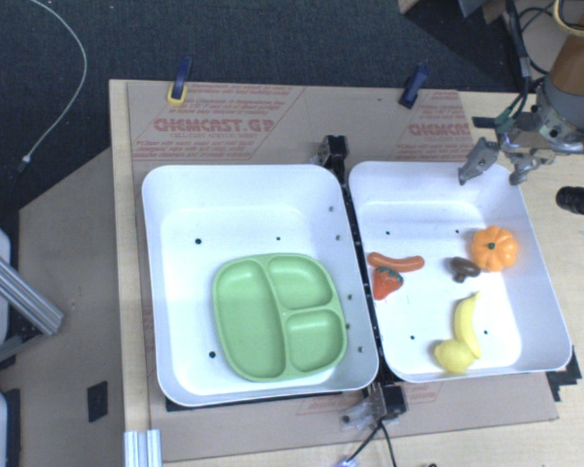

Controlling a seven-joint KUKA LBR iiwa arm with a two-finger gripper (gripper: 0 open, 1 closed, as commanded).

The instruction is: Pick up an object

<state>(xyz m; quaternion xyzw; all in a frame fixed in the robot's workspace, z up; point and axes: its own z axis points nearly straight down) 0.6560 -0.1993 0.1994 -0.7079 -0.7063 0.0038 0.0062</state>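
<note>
Over right bin's far right corner: gripper, fingers spread apart, nothing between them.
Arm: reached in from the right, grey, wrist at the frame's upper right.
Right bin: held all the small items, every one nearer the camera than the gripper.
Pumpkin: orange, closest item to the gripper, just below it toward the camera, not touching.
Brown lump: just left of the pumpkin, too small to identify.
Sausage: orange-red, near the bin's left wall, well apart from the gripper.
Strawberry: red, touching or just under the sausage.
Banana: yellow, near front of bin.
Lemon: yellow, touching the banana's lower end, farthest from the gripper.
Left bin: held green divided plate, three compartments.
</note>
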